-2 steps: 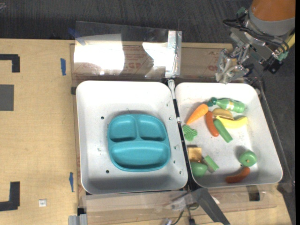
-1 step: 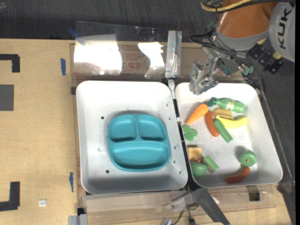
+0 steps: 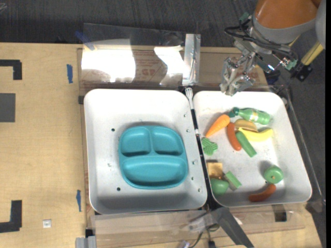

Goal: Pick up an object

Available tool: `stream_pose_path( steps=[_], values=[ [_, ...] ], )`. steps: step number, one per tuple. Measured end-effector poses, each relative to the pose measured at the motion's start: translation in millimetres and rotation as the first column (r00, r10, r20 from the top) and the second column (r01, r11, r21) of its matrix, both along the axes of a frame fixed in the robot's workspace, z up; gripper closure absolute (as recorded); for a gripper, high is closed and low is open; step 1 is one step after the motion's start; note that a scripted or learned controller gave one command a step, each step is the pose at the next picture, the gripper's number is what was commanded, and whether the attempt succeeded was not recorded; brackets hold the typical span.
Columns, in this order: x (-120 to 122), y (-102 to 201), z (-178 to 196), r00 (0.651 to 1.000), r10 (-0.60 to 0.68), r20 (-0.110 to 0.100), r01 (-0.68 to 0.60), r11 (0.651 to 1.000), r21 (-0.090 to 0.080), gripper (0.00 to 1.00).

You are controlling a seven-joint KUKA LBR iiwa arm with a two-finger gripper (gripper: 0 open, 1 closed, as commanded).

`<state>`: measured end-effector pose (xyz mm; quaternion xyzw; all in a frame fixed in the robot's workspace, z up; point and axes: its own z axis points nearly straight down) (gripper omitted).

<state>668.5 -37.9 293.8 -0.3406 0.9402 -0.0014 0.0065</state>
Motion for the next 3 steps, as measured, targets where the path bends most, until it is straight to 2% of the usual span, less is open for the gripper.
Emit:
stream_pose_path(
  steps=[1,2,3],
  values=[
    [-0.4,-40.6,6.1,0.98,0.197,-0.003,-0.197,0.98,-0.002,1.0],
    [-1.0,21.4,-19.9,0.98,0.197,-0.009,-0.197,0.98,0.002,1.0],
    [-3.7,59.8,5.8,0.967,0.255,-0.001,-0.255,0.967,-0.001,1.0]
  ],
)
